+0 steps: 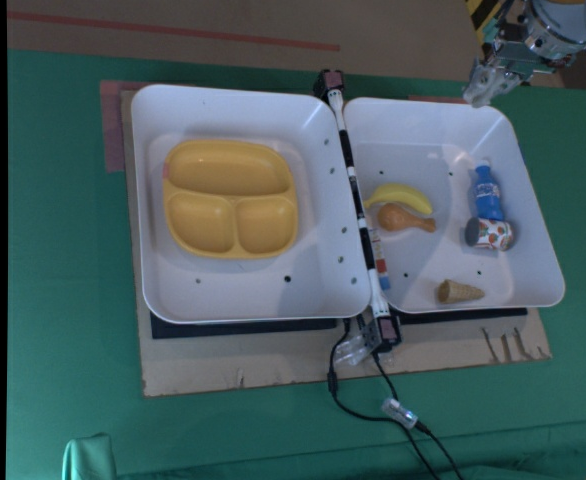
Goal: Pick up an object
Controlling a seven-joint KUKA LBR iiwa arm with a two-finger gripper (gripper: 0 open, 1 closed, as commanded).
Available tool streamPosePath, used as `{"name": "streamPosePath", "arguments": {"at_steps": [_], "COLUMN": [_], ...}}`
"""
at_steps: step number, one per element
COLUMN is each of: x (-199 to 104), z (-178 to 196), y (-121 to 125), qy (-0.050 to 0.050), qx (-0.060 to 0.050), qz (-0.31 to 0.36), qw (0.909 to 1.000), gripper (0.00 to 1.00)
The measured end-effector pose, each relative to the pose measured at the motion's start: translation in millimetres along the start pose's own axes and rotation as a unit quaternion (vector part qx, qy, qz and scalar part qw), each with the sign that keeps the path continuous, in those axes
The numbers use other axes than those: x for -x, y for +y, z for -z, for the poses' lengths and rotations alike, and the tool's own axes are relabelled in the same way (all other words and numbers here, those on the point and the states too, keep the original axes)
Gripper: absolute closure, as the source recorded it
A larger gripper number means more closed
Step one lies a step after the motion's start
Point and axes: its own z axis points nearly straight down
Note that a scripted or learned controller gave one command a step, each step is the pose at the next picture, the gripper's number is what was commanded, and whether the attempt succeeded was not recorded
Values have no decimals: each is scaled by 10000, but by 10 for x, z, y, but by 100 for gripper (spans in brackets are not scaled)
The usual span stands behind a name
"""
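1. The gripper (486,86) hangs over the far right corner of the right bin (428,128), with nothing between its fingers; whether they are parted or closed I cannot tell.
2. Things to pick lie in that bin: a banana (400,197) touching a drumstick (405,219), a blue bottle (487,192), a patterned cup (489,233) just beside it, and an ice-cream cone (458,291) near the front.
3. The left bin (153,128) holds a yellow divided plate (230,197).
4. This looks like the approach step: next, choose one thing, move over it and descend.

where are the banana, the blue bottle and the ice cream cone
banana (400,197), camera view, middle of its curve
blue bottle (487,195), camera view, its body
ice cream cone (457,291), camera view, its wide end
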Motion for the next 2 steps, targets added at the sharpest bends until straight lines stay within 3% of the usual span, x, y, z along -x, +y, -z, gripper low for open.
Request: {"name": "streamPosePath", "arguments": {"at_steps": [2], "x": [40], "z": [409], "y": [50], "qy": [-93], "qx": [160], "qz": [-40], "qw": [9998], "gripper": [100]}}
